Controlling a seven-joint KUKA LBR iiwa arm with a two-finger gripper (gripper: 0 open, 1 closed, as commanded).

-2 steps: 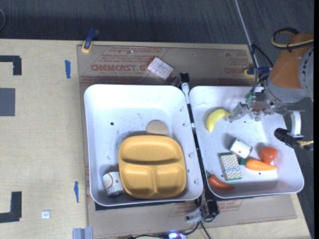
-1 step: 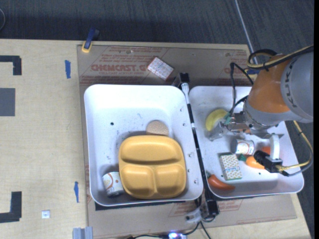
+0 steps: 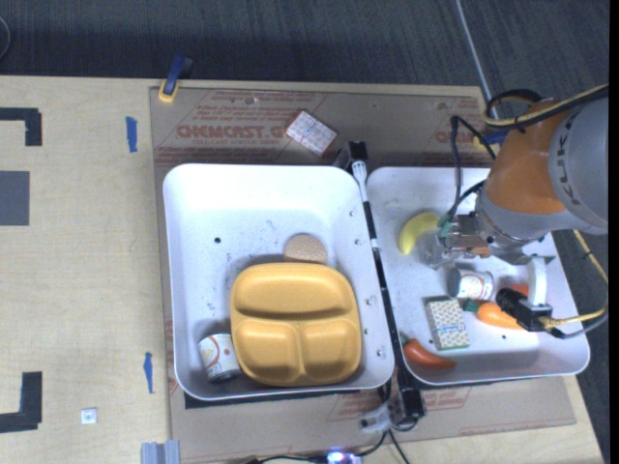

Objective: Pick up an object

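Note:
In the right bin [image 3: 573, 354] lie a yellow banana [image 3: 418, 232], a small white can [image 3: 474, 285], a green-patterned box [image 3: 447, 323], an orange carrot [image 3: 498, 315] and a red-orange pepper [image 3: 426, 354]. My gripper [image 3: 460, 244] hangs low over this bin, just right of the banana and just above the white can. The grey arm with its orange band [image 3: 527, 167] reaches in from the right and hides the bin floor under it.
The left bin [image 3: 179, 259] holds a large yellow compartment tray [image 3: 295, 322], a round tan cookie [image 3: 308, 248] behind it and a small printed can [image 3: 219, 354] at its front left. A card [image 3: 310, 131] lies on the cardboard behind the bins.

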